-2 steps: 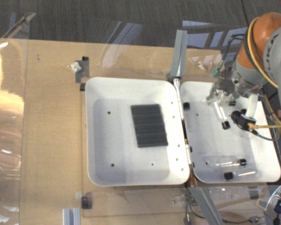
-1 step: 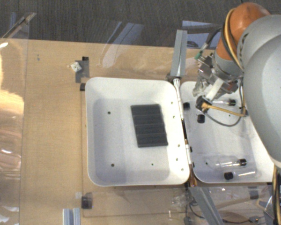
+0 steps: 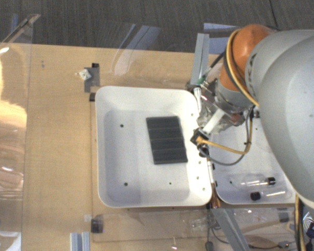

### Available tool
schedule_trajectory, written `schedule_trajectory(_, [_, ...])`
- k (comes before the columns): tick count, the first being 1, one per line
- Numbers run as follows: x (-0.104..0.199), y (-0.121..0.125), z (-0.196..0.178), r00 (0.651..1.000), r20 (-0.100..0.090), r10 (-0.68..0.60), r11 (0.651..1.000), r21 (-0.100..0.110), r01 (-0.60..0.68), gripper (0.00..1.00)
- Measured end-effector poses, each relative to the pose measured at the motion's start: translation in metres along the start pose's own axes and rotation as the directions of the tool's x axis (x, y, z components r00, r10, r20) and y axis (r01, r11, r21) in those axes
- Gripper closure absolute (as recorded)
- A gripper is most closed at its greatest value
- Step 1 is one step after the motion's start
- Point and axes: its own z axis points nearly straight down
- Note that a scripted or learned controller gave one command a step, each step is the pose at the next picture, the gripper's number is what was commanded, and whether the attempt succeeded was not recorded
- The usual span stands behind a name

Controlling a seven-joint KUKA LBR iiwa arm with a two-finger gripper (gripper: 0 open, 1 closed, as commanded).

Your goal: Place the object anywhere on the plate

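Observation:
A dark ribbed rectangular plate (image 3: 167,139) lies flat near the middle of the left bin (image 3: 115,182), with nothing on it. My gripper (image 3: 205,110) hangs over the seam between the two bins, just right of the plate's upper right corner. The wrist and the arm's bulk hide its tip. In the right bin (image 3: 235,195) a clear tube with a black end (image 3: 256,182) lies near the front wall, and a small black piece (image 3: 255,195) rests just below it.
The big grey arm (image 3: 288,114) covers most of the right bin. A small black bracket (image 3: 93,77) stands on the wooden bench at the left bin's far left corner. Bare bench stretches to the left.

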Motion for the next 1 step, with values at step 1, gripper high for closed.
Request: schedule_trajectory(1, [0.0579, -0.0131, -0.0057, 0.999, 0.002, 0.034, 0.999, 0.000, -0.034, 1.00])
